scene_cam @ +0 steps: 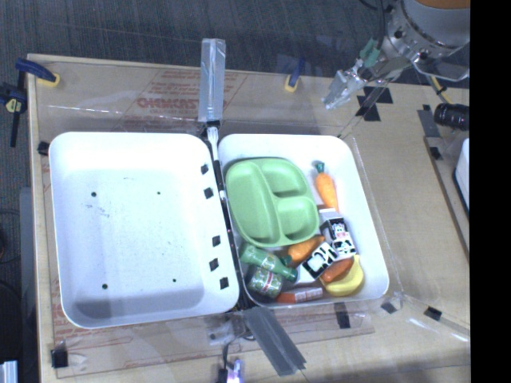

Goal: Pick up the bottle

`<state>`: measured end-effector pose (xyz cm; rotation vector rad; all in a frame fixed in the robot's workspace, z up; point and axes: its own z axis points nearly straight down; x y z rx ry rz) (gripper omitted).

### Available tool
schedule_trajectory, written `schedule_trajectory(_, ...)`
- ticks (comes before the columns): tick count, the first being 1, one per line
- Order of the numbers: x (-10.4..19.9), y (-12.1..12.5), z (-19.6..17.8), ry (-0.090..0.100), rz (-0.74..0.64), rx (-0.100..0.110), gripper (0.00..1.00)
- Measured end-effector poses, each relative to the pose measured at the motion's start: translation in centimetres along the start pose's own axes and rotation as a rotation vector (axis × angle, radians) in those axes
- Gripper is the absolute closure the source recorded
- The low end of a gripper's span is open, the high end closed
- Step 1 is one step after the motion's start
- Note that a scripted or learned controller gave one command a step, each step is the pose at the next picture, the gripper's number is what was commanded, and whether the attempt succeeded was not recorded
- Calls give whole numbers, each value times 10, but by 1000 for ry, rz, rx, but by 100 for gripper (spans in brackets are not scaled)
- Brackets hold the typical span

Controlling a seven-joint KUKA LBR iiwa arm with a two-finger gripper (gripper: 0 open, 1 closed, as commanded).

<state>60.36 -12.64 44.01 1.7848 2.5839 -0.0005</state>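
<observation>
Bottle [267,272], green, lies on its side at the near left of the right bin [363,183], wedged against the green divided plate [271,200] with a carrot [325,188], a banana [346,278] and a black-and-white carton [331,250] crowding its right side; a top-down approach looks constrained. Gripper [342,91] hangs above the desk [415,182] beyond the bin's far right corner, well apart from the bottle. Whether its fingers are spread cannot be told. Left bin [128,230] adjoins.
</observation>
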Motion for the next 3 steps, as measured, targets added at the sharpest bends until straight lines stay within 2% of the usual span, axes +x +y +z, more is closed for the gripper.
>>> schedule_trajectory(1,-34,31,-3,0,142,1,100)
schedule_trajectory(2,86,89,-3,2,-189,1,100)
schedule_trajectory(3,87,90,-14,1,-194,1,100)
